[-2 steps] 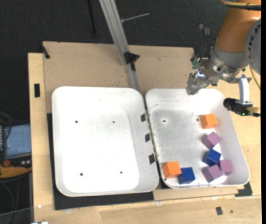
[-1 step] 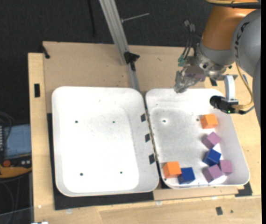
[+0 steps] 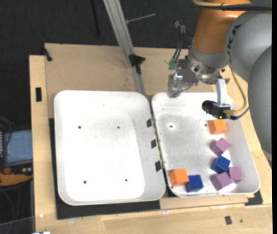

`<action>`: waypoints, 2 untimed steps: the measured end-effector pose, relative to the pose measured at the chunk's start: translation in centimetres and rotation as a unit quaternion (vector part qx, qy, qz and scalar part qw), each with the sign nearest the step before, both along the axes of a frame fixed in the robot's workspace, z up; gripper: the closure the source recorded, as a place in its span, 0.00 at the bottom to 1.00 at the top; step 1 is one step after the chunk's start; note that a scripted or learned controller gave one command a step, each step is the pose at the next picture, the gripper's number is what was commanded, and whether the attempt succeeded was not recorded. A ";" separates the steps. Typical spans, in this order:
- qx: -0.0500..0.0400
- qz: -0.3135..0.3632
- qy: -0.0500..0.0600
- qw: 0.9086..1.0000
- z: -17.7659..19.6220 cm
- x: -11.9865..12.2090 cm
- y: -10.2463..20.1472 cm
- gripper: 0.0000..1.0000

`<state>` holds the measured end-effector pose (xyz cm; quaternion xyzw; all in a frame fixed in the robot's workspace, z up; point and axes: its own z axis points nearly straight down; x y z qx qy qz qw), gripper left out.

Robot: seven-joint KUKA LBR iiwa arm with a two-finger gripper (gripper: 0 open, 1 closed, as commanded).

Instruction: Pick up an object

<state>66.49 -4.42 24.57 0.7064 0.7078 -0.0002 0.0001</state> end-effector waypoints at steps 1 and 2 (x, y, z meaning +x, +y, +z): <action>0.001 0.002 0.000 1.000 0.9 -0.4 4.8 1.00; 0.001 0.001 0.001 1.000 1.1 -1.0 9.1 1.00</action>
